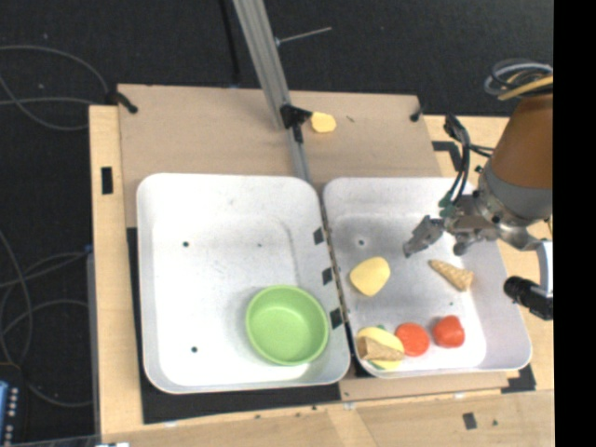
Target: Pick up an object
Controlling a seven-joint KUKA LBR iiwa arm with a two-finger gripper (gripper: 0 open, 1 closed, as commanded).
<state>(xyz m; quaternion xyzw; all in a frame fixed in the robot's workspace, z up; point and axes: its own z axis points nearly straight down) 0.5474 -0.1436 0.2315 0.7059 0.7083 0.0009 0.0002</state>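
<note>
Two white bins before you: left bin (pixel 186 250) holds a green bowl (pixel 287 323); right bin (pixel 391 203) holds a yellow lump (pixel 369 276), below-left of the claw (pixel 436 237), whose finger spread you cannot tell; a tan wedge (pixel 452 273) lies just below it.

Light wood table (pixel 110 250) on dark floor; brown board (pixel 205 138) covers rear part; two shallow white bins side by side on it, touching at middle; left bin (pixel 186 250) toward front-left, right bin (pixel 391 212) toward front-right; small yellow piece (pixel 323 123) lies on board behind bins, just beside foot of slanted metal rail (pixel 264 49); black clips at board's rear corners.
</note>
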